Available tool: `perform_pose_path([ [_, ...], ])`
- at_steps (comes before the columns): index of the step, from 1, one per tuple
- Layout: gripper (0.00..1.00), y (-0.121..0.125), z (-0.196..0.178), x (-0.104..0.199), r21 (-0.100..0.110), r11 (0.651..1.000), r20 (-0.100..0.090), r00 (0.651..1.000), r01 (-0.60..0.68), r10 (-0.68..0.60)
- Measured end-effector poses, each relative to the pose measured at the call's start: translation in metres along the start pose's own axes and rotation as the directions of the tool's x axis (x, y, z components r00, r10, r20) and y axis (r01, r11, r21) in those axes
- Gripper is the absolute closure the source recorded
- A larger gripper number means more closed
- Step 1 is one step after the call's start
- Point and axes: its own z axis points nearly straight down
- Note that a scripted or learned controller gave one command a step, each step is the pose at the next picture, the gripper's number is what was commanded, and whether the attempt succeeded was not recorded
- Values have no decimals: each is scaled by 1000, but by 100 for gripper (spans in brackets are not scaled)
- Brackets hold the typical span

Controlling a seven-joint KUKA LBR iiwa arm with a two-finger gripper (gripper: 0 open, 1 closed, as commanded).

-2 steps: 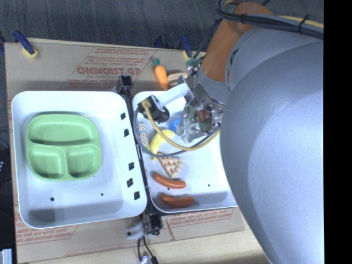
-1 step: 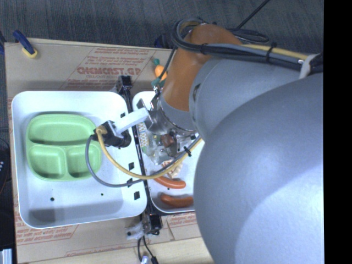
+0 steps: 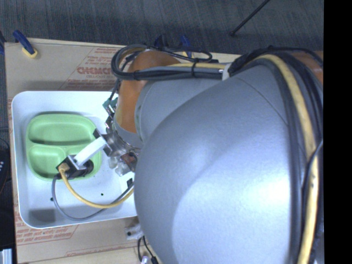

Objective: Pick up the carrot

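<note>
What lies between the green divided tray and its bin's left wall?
Nothing: the camera view shows bare white floor between the green divided tray and the bin's left wall.

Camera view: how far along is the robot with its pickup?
Done: the arm reaches into the left bin, its tool beside the green tray. In hand: unclear, since the arm's bulk hides what is under the tool. Left: a confirmed grasp and lifting the carrot.
</note>
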Motion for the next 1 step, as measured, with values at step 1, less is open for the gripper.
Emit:
perform_pose_path([
  [1,100,-30,-120,31,-4,994,-6,994,-114,114],
])
